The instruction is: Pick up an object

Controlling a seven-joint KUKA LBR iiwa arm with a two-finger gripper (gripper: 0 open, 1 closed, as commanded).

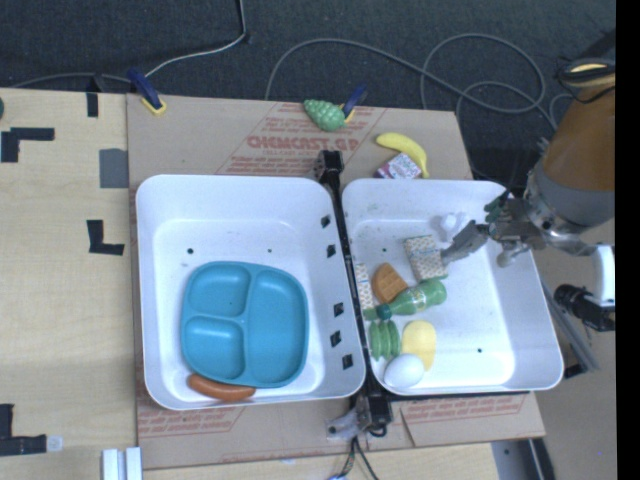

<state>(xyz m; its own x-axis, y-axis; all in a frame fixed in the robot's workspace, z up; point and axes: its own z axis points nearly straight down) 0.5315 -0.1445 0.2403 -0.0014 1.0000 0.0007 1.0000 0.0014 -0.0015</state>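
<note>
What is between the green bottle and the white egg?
In the camera view, a yellow lemon sits between the green bottle and the white egg.

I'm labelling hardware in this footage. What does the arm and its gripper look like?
The arm is bulky and rounded, with an orange band above a grey wrist. The gripper is a compact grey metal unit ending in slim grey jaws. A black cable fitting sits beside the wrist.
</note>
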